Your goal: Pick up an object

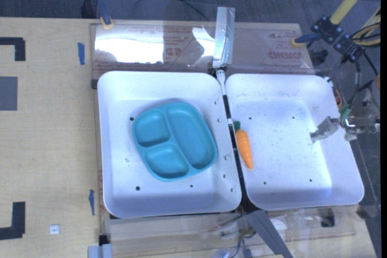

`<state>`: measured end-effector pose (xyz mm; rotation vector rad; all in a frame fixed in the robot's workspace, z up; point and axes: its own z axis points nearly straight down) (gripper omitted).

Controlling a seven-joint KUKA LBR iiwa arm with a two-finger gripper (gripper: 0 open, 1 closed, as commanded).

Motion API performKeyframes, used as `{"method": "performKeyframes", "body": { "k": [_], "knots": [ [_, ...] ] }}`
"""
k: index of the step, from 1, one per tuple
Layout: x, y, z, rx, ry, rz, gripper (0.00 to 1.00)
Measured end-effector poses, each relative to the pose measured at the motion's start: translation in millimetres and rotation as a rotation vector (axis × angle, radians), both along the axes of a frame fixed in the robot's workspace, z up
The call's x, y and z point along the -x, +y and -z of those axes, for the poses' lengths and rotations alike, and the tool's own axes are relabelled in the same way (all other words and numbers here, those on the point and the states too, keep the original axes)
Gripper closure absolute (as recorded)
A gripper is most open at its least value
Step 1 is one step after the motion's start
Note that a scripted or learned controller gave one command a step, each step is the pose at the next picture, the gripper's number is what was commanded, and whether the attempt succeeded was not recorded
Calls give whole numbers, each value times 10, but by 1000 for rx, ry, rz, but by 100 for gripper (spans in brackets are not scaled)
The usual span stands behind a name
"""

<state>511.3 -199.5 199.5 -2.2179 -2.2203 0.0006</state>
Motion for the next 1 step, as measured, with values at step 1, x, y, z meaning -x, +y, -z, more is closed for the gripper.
{"method": "performKeyframes", "body": {
  "k": [1],
  "knots": [
    [-966, 833, 613, 0, -1, -11, 0]
  ]
}}
